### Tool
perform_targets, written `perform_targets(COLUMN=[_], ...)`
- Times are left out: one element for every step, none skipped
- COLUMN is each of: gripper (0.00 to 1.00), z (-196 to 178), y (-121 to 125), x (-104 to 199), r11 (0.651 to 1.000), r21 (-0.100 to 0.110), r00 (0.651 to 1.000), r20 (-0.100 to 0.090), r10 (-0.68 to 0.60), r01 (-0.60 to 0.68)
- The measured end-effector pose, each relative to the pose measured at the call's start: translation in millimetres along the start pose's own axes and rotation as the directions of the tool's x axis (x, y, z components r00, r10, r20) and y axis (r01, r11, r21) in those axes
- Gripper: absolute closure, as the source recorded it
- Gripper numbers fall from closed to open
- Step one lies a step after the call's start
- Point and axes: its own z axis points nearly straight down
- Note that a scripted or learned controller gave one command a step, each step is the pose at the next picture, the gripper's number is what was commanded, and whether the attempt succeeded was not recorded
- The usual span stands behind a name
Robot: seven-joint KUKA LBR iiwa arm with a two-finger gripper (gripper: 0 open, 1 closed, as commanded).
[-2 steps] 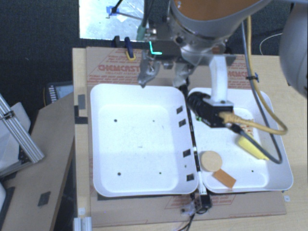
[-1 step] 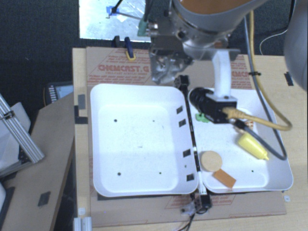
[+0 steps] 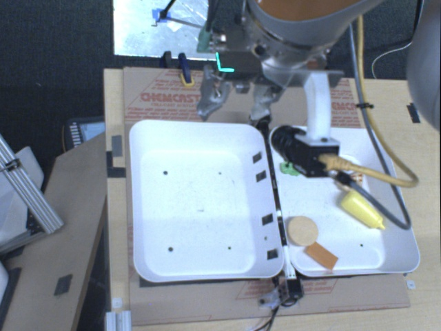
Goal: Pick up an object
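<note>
My gripper (image 3: 234, 109) hangs high over the back rim of the left bin (image 3: 148, 133), its two fingers (image 3: 209, 104) spread apart with nothing between them, so it is open. In the right bin (image 3: 406, 250) lie a yellow pear-shaped object (image 3: 362, 209), a round tan disc (image 3: 302, 231) and an orange-brown block (image 3: 321, 256) near the front. A small green object (image 3: 290, 168) peeks out near the divider, partly hidden by the wrist hardware. All of these lie well to the right of and in front of the gripper.
The two white bins meet at a central divider (image 3: 274, 198) with black clips. A brown cardboard sheet (image 3: 162, 92) lies under the bins. Blue and yellow clamps (image 3: 185, 71) sit at the back edge. A yellow cable (image 3: 386, 178) loops over the right bin.
</note>
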Motion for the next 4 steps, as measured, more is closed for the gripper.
perform_targets(gripper=[1.00, 0.00, 1.00, 0.00], z=[-12, -11, -23, -22], y=[0, 0, 1, 1], x=[0, 0, 0, 0], r11=[1.000, 1.000, 1.000, 1.000], r21=[-0.003, -0.002, -0.004, -0.003], r00=[1.000, 1.000, 1.000, 1.000], r20=[-0.002, -0.001, -0.003, -0.003], r10=[-0.004, -0.006, -0.009, -0.011], r01=[0.004, 0.006, 0.009, 0.011])
